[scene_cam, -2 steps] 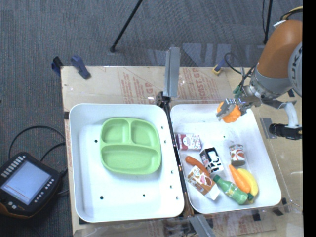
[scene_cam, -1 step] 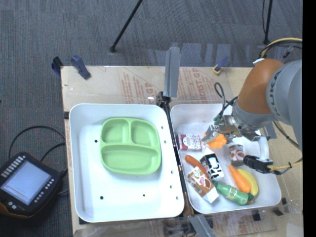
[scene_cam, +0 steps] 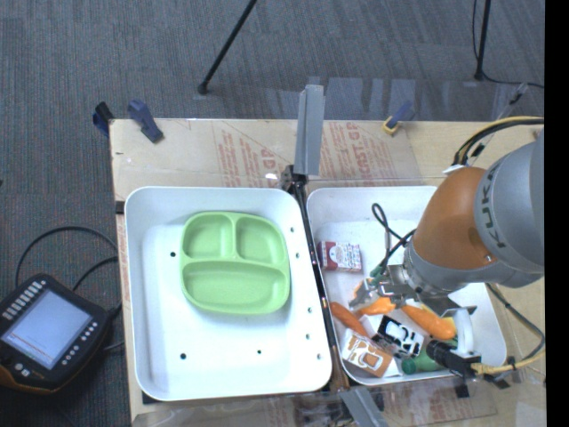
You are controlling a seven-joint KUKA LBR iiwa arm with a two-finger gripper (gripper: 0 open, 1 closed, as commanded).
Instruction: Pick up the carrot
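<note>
Pincer [scene_cam: 378,285] work sits low in the right bin, at the end of a grey arm [scene_cam: 511,216] that comes in from the right; its metal parts are small and cluttered, so how far it is opened cannot be told, and nothing can be seen gripped in it.

On the desk [scene_cam: 222,145], a pale board with red print, two shallow white bins lie side by side. The left bin [scene_cam: 151,327] holds a light green plate [scene_cam: 236,262] with three sections, lying flat toward the bin's upper middle. The right bin [scene_cam: 356,198] is crowded along its lower half. A carrot [scene_cam: 348,318] lies at a slant near the bin's left wall, just below the pincer and close beside it; whether the two touch cannot be told. A small red and white carton [scene_cam: 340,256] lies above it. A brown packet [scene_cam: 366,354] rests at the bin's front edge. Another orange piece [scene_cam: 431,321] lies to the right, under the arm.

The arm's orange band [scene_cam: 453,216] bulks over the bin's right half, the wrist bent downward and to the left.
</note>
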